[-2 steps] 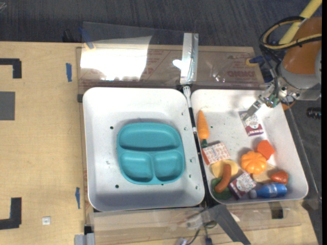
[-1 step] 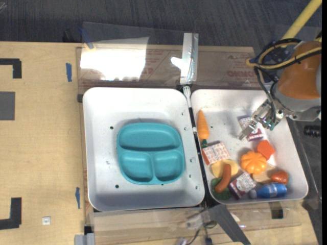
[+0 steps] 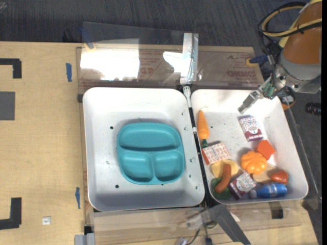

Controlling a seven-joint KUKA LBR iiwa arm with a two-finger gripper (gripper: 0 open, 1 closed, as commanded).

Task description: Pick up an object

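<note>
From my remote seat I saw the pincer (image 3: 249, 103) hanging over the right bin (image 3: 294, 152), up near that bin's twelve o'clock rim, with the orange-banded arm (image 3: 305, 40) coming in from two o'clock. I could not tell how far apart it stood, and nothing showed gripped in it; it hovered above bare white floor. The small maroon carton (image 3: 250, 127) lay just toward six o'clock of the pincer, apart from it. An orange carrot (image 3: 203, 125) lay along the bin's nine o'clock wall, and a red-and-white box (image 3: 215, 152) sat just below it. The rest crowded the six o'clock end: an orange pumpkin (image 3: 253, 162), an orange block (image 3: 265, 149), a blue bottle (image 3: 270, 190), a red tomato (image 3: 279, 177). The left bin (image 3: 97, 137) held a teal divided tray (image 3: 150, 152) at its centre. Both bins sat on the counter (image 3: 36, 152).
</note>
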